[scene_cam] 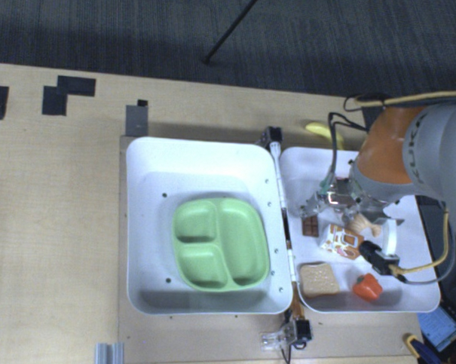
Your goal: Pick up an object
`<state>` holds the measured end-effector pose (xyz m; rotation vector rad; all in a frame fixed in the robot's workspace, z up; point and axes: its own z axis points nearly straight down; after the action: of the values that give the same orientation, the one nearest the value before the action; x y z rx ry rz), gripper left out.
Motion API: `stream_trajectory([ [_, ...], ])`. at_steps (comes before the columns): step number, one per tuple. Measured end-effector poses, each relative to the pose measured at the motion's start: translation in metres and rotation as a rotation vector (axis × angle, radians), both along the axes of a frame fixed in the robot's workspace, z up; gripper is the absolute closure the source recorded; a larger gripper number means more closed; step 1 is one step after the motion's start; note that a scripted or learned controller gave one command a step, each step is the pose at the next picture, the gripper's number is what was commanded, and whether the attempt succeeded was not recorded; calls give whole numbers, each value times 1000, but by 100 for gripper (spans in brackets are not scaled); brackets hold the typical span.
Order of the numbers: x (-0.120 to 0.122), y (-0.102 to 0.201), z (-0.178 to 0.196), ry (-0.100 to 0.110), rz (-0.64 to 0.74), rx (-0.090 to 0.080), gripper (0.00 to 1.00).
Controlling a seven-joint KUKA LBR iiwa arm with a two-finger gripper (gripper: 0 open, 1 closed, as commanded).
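1. We find the tool low in the shallow white right bin; whether it is open or closed we cannot tell.
2. A tan square sponge-like block lies in that bin's near left corner.
3. We judge the block light and soft; grip across opposite flat sides.

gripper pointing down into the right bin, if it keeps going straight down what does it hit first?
Likely the small brown block or bare bin floor beside it. The gripper hangs over the right bin, above that block; depth is unclear from this slanted view.
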<state>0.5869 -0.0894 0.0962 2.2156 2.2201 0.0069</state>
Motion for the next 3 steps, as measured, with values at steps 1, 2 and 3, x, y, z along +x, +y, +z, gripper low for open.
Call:
stream_trajectory([
  [1,0,1,9,0,0,1,100],
  [2,83,56,90,1,4,2,100],
  [3,82,56,89,3,5,0,0],
])
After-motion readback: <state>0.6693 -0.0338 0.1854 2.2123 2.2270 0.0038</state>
